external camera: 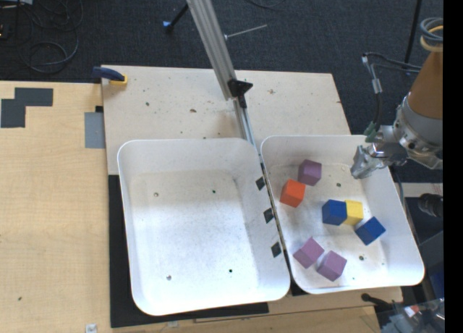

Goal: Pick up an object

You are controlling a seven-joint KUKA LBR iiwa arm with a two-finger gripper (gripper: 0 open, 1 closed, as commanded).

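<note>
- Up by the right bin's (405,201) far right rim hangs the metallic tool (362,163); whether it is clenched, I cannot tell.
- Small matte cubes lie apart on that smooth white bin's floor: orange cube (293,193), purple cube (310,171), yellow cube (354,211).
</note>
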